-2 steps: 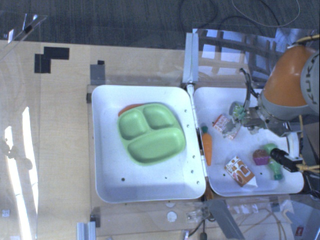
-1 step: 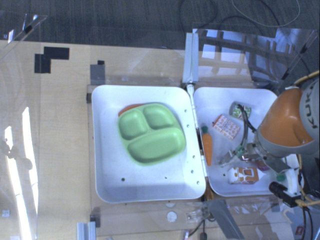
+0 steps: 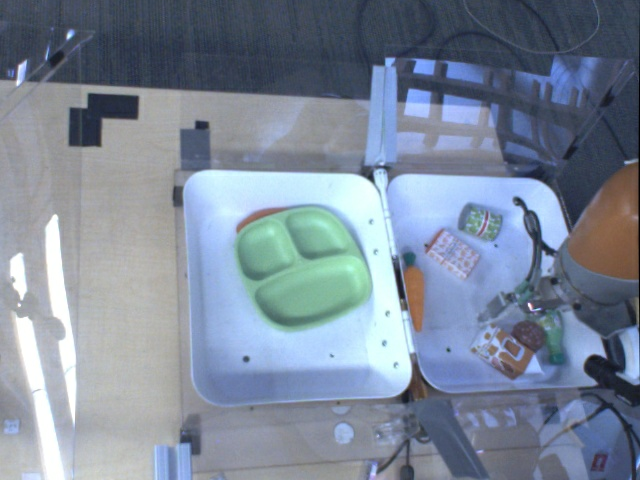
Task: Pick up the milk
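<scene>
One fixed camera looks down at a slant on the bench [image 3: 120, 298], taking in both white bins [image 3: 210, 368] from moderately far.

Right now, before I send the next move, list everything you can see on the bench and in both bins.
Bins: 2, white, side by side on the wooden bench.
Divided plate: 1, green, middle of the left bin, something orange-red peeking from under its far-left edge.
Carrot: 1, orange with a green top, right bin, along the left wall.
Small can: 1, green and white, right bin, far side.
Carton: 1, white with a red pattern, right bin, centre; probably the milk.
Box: 1, orange-brown and white, right bin, near edge.
Dark round item: 1, brown, beside the box; too small to identify.
Arm: 1, grey with an orange band, reaching in from the right.
Gripper: 1, low over the right bin's near-right part.
</scene>
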Robot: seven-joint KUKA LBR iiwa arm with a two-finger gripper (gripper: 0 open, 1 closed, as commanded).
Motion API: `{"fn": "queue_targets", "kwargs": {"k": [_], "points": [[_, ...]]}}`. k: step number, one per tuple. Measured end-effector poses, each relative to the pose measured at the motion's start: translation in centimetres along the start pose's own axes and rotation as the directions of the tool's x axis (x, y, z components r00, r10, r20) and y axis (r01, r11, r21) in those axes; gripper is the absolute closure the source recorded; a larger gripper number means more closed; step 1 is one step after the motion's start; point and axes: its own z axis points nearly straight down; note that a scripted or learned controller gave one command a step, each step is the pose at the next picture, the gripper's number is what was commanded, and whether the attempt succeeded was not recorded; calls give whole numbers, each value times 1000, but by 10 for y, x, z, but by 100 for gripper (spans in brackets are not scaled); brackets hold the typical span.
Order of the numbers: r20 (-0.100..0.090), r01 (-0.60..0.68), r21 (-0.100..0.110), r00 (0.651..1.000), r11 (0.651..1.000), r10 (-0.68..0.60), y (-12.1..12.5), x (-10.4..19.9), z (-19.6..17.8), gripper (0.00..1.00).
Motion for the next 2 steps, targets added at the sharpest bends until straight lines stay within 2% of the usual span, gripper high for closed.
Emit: {"fn": "queue_targets", "kwargs": {"k": [1,2], "points": [[2,107,-5,994,994,-107,7,30,34,0],[-21,30,-7,999,1000,-30,4,-12,34,0]]}}
